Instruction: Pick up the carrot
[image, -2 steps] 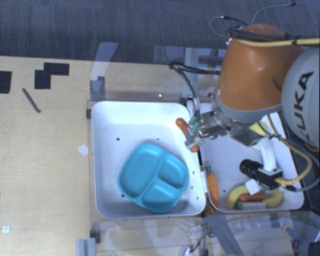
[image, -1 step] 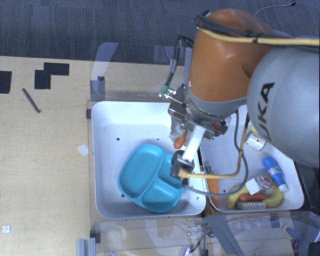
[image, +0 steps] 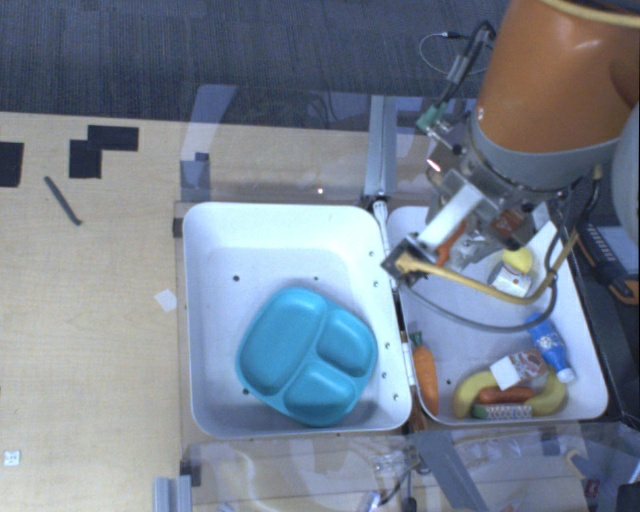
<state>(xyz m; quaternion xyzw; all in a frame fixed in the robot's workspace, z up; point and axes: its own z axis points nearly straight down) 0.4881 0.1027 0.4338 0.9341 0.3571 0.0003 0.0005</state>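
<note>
Orange tapered carrot (image: 426, 375) with green stub: lying along left wall of right shallow white bin (image: 590, 385), near front corner, tip toward front. Yellow banana (image: 476, 392) just beside it, at front of same bin, next to small blue-and-white bottle (image: 550, 348). Grey arm with orange band (image: 555, 70) over rear of right bin; two-finger gripper (image: 455, 245) well apart from carrot. Gripper state: cannot tell. Blue sectioned plastic plate (image: 308, 355) in left white bin (image: 210, 300).
</note>
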